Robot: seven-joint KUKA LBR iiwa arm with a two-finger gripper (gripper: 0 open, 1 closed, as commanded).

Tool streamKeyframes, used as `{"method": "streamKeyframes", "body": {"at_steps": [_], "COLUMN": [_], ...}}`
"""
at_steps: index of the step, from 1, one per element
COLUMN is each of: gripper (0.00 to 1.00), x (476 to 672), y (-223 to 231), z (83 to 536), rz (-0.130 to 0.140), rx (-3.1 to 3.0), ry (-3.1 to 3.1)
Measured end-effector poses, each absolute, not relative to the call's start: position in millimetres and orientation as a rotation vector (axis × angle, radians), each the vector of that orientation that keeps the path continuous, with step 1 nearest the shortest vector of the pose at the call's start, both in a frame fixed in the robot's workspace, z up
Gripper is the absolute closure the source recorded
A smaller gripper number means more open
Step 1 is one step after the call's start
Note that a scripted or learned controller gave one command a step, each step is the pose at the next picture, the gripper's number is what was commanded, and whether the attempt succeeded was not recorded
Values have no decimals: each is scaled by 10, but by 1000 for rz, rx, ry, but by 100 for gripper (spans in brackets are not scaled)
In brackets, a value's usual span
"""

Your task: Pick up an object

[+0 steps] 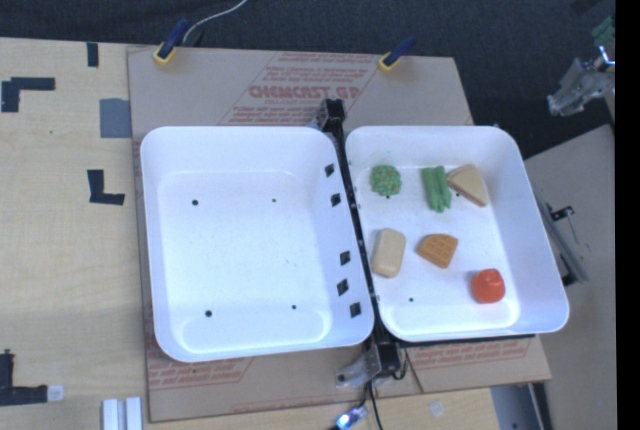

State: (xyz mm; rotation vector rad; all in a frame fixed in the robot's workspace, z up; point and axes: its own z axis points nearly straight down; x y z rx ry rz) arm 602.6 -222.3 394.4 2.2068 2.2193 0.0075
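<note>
The pincer [583,83] sits at the far right edge of the camera view, above the dark floor and outside both bins; it is small and blurred there, so whether it is apart or together I cannot tell — nothing shows between its tips.

All the loose objects lie down and to the left of the pincer, in the right bin [527,180]. Nearest to it is a tan wedge [469,185], with a green stick [435,187] just beside the wedge on the side away from the pincer, and a green bumpy ball [385,181] further left again. Lower in the bin, further from the pincer, lie a pale beige block [388,252] and an orange piece [438,249] near each other, and a red object [488,286] toward the bin's lower right corner — apart from the rest.

The left bin [160,218] lies beyond these, well apart from the pincer, touching the right bin along a seam marked with small black tabs. Both bins rest on a brown board [290,88] on the worktop [60,248].
</note>
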Motion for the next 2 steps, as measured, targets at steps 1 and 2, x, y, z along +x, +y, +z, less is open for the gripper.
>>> {"method": "streamKeyframes", "body": {"at_steps": [1, 2], "gripper": [100, 0], "x": [6373, 6374], "y": [-2221, -2232], "z": [2868, 2946], "rz": [-9, -3], "rx": [2224, 2219], "ry": [2230, 2223]}}
